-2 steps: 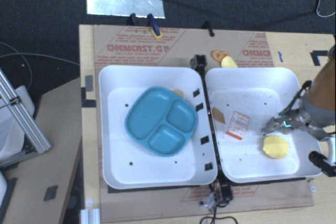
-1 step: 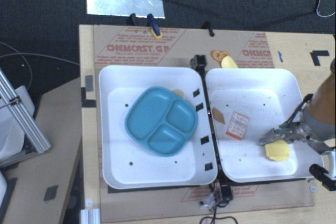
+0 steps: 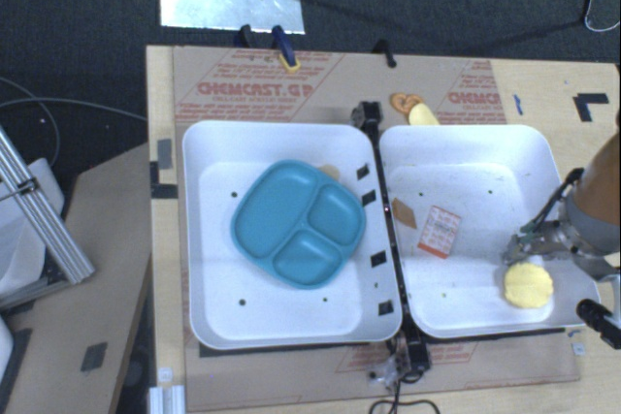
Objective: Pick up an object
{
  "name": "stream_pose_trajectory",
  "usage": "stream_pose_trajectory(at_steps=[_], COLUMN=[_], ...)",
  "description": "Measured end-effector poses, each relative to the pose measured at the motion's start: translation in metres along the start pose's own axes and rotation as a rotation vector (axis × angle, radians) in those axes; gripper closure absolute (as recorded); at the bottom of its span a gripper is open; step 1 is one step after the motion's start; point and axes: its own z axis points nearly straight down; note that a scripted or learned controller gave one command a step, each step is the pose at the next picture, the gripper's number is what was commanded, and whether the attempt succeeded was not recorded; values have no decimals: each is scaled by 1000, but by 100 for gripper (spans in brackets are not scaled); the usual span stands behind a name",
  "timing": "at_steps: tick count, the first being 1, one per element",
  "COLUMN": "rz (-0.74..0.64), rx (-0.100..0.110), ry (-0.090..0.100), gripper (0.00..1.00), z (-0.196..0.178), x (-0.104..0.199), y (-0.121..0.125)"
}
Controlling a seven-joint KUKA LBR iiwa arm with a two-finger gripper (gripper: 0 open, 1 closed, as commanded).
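Hovering in right bin (image 3: 466,143), gripper (image 3: 529,252) sits just far-left of yellow round object (image 3: 528,286); finger state unreadable.

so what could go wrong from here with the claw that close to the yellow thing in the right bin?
1. The claw sits at the upper left edge of the round pale yellow object, not over its middle; a close here may nudge it away rather than grip it.
2. The yellow object lies near the front right corner of the right white bin; a push could wedge it against the wall.
3. The small red and white card lies flat nearby, but a sweep left might drag it.
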Motion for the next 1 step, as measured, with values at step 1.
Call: stream_pose_trajectory(at_steps=[1], rz=[-1], rx=[2], ry=[1], gripper=[0], z=[1], x=[0], y=[0])
